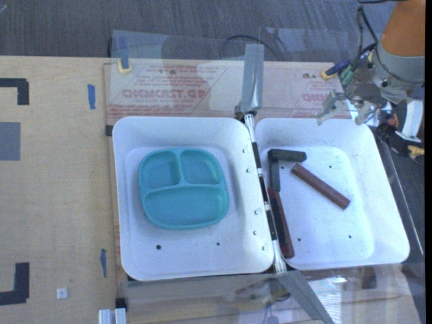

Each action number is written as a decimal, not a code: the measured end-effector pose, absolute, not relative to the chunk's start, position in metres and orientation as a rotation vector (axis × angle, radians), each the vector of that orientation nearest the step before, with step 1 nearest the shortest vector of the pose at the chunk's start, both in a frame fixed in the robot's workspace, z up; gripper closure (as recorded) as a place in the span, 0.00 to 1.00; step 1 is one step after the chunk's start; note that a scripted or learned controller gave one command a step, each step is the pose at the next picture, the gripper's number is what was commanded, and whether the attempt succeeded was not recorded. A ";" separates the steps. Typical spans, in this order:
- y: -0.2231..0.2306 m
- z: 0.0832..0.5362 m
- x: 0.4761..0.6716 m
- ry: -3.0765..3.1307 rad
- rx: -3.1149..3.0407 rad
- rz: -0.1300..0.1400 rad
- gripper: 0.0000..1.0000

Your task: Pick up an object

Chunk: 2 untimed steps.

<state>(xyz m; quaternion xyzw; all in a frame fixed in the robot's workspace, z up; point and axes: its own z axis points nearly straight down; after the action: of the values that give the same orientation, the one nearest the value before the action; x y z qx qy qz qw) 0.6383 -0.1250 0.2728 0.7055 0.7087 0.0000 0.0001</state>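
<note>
You had the dark-handled squeegee and reddish-brown flat bar lying in the right white bin, the teal divided plastic plate in the left white bin, and the end effector hanging spread apart, holding nothing, above the right bin's far rim.

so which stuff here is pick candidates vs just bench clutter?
Pick candidates:
- teal divided plate, left bin
- brown bar, right bin
- black-headed tool with dark red handle, right bin
- gripper, above the right bin's far edge

Clutter:
- cardboard sheet behind the bins
- blue tape on the bench
</note>
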 end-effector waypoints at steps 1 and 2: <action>-0.130 0.168 0.603 2.229 2.214 0.000 0.00; -0.138 0.098 0.618 2.286 2.135 0.021 0.00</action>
<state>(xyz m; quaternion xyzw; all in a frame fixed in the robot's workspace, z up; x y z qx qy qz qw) 0.6179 -0.1383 0.0976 0.6824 0.7309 0.0066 0.0068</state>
